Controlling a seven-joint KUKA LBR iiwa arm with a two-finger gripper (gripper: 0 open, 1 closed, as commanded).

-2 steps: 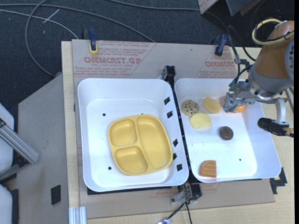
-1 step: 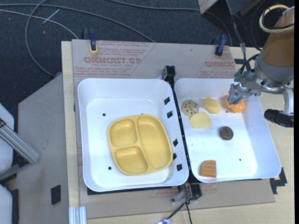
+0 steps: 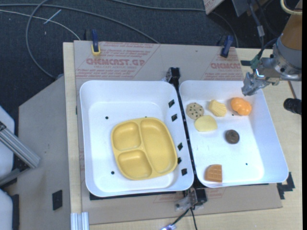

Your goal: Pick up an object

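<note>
Six small play-food pieces lie in my right bin (image 3: 268,143); the nearest is an orange fruit (image 3: 241,106) by the far edge, just under my claw (image 3: 250,86). Whether my claw is released or clenched I cannot tell. I judge the fruit light, stiff and smooth, likely to roll, so I would pinch across its middle. A yellow corn piece (image 3: 217,108) sits just beside it on the left; the far wall is near, the bin's right side open
</note>
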